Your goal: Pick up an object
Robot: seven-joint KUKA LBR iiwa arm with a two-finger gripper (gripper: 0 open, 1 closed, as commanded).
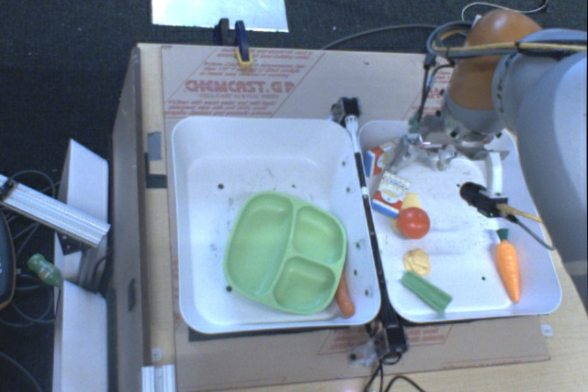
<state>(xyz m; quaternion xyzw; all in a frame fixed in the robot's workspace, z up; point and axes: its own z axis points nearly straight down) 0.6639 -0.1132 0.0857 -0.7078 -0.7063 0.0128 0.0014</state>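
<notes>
The red-and-white carton (392, 190) lies in the upper left part of the right bin (542, 289), near the divider between the bins. My gripper (415, 147) hangs close above it in the frame. Whether my grip is spread or closed I cannot tell. Just below the carton sits a red tomato (413, 222), then a yellow piece (416, 262) and a green block (425, 291). A carrot (507, 269) lies toward that bin's right side. The left bin (197, 197) holds a green divided plate (287, 251).
</notes>
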